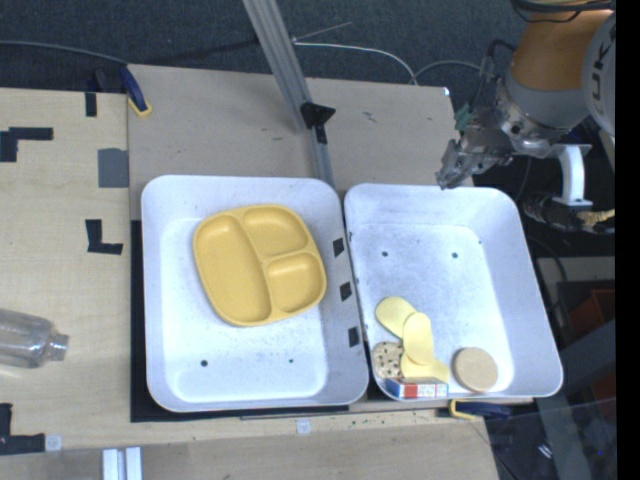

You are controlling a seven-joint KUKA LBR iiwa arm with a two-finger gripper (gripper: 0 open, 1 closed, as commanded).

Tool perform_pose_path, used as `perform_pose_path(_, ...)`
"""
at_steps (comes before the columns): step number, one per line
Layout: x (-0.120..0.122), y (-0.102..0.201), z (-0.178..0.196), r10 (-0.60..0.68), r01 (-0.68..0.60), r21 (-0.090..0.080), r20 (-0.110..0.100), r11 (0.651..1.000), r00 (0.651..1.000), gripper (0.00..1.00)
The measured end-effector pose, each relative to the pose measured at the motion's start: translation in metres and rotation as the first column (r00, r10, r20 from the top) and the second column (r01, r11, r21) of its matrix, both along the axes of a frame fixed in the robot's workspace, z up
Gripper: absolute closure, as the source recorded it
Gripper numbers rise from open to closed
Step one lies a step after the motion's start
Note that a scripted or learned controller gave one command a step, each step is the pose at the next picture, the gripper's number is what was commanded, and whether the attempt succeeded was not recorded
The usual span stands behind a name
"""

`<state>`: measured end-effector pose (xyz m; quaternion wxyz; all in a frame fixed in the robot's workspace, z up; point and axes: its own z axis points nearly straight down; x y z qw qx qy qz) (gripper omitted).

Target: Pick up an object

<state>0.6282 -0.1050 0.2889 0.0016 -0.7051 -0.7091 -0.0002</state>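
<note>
The right bin (500, 230) holds a small cluster at its near edge: a pale yellow banana-like piece (410, 336), a speckled round cookie (386, 359), a tan round disc (476, 369) and a flat red-and-white packet (415, 390). My gripper (452, 172) hangs over the far rim of the right bin, well away from that cluster, with nothing seen in it. The left bin (170, 298) carries a yellow divided plate (260, 264).
A metal pole (285, 63) slants down to the gap between the bins. A clear plastic bottle (28, 340) lies on the wooden bench at far left. Cables run behind the bins, and the arm's orange band (555, 53) sits at upper right.
</note>
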Motion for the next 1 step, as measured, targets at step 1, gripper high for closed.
perform_pose_path(1, 0.0264, -0.0171, -0.0449, -0.005, 0.005, -0.005, -0.002, 1.000, 1.000, 1.00)
